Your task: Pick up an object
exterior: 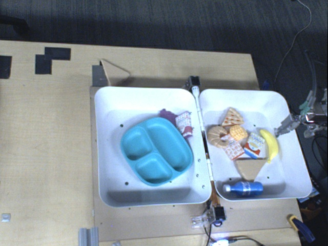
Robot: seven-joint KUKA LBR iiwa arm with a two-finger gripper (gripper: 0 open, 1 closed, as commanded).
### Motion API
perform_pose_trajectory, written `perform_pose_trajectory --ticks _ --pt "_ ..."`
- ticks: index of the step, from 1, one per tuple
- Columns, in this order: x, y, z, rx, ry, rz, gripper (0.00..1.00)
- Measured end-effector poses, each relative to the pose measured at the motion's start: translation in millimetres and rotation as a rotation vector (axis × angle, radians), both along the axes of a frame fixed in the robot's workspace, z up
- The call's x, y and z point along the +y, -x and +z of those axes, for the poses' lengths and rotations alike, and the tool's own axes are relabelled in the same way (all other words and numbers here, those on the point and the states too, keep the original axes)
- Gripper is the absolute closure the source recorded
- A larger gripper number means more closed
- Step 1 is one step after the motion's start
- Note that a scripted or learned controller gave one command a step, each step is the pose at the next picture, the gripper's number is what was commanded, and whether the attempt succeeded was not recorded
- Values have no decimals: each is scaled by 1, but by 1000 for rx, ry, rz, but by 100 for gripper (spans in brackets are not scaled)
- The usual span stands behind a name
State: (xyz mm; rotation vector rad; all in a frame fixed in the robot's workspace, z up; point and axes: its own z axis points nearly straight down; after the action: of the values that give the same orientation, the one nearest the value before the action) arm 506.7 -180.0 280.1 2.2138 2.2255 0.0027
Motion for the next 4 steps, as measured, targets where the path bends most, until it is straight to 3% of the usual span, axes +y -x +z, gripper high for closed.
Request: perform_pose_trajectory --ticks 1,2,3,4 --pt "-26 14 -121 3 -1 -3 0" --pt "-26 1 -191 -10 0 -2 0" --pt "-26 0 -180 -14 2 -1 100" --pt "-26 0 -180 -14 2 -1 0"
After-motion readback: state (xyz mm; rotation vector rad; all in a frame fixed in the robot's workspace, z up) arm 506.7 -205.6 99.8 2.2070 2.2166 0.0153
